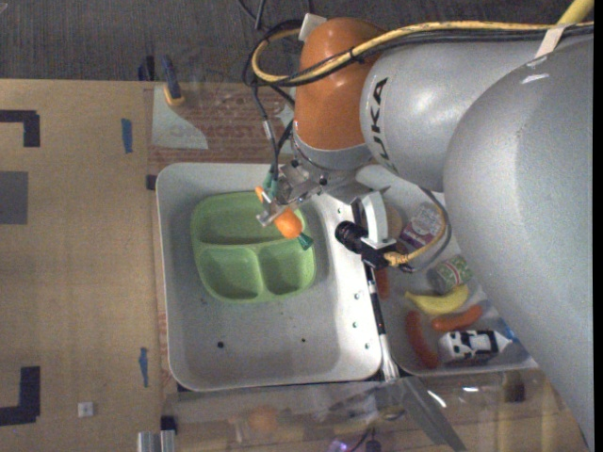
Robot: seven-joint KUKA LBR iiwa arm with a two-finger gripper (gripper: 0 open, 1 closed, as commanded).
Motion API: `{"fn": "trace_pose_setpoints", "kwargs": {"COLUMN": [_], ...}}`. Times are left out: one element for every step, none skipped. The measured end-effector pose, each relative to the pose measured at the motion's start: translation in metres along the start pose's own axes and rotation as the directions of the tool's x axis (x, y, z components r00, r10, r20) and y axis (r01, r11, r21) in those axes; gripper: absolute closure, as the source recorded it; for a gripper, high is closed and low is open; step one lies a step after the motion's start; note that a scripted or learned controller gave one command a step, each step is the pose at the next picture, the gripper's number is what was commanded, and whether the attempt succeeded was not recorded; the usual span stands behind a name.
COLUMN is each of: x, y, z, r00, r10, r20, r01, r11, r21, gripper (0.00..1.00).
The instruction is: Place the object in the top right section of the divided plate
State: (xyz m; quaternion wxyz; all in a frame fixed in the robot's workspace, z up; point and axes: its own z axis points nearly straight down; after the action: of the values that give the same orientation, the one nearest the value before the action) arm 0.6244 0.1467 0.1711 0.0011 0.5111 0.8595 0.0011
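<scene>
One small orange carrot-like toy (289, 223) sits pinched in my two-finger gripper (280, 215), my grey arm (443, 111) reaching from the right, wrist bent down over the green divided plastic plate's (247, 248) right edge in the left white bin (273, 347).

Dim, soft focus is seen throughout; glare is thrown off the glossy grey arm casing (528, 158) at three o'clock.

The word "KUKA" stands in dark letters on the grey arm (405, 111), just beside its orange band. No other text is readable.
</scene>
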Motion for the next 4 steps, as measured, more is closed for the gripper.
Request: {"fn": "trace_pose_setpoints", "kwargs": {"x": [0.082, -0.017, -0.036, -0.011], "y": [-0.013, -0.014, -0.042, 0.003], "z": [0.002, 0.028, -0.009, -0.013], "r00": [0.992, 0.979, 0.986, 0.983], "r10": [-0.126, -0.205, -0.169, -0.183], "r20": [-0.002, 0.001, 0.0, 0.0], "r01": [0.126, 0.205, 0.169, 0.183], "r11": [0.992, 0.979, 0.986, 0.983], "r21": [0.003, 0.0, 0.0, -0.001], "gripper": [1.0, 1.0, 1.0, 1.0]}}
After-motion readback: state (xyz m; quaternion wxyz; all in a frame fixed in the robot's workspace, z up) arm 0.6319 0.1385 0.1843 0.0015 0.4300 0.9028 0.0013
